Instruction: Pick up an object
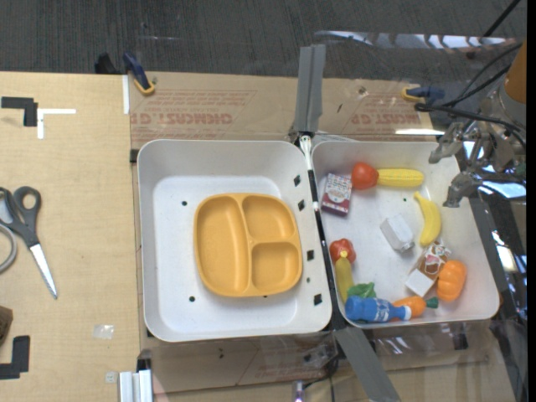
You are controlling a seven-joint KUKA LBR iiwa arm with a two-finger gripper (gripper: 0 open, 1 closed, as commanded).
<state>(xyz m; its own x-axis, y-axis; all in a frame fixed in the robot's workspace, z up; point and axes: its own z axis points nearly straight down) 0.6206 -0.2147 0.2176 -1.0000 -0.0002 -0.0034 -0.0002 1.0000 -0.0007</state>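
- Gripper (466,167) sits over the right white bin's (486,308) far right edge; I cannot tell the jaws' state.
- Candidate: curved yellow plastic banana (429,219), right bin, just beside grey block (398,232).
- Advice: descend centred, jaws across its narrow width.

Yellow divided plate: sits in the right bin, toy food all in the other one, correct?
Wrong on the bin. The camera view shows the yellow divided plate in the left bin; the toy food, such as the banana, lies in the other one, the right bin.
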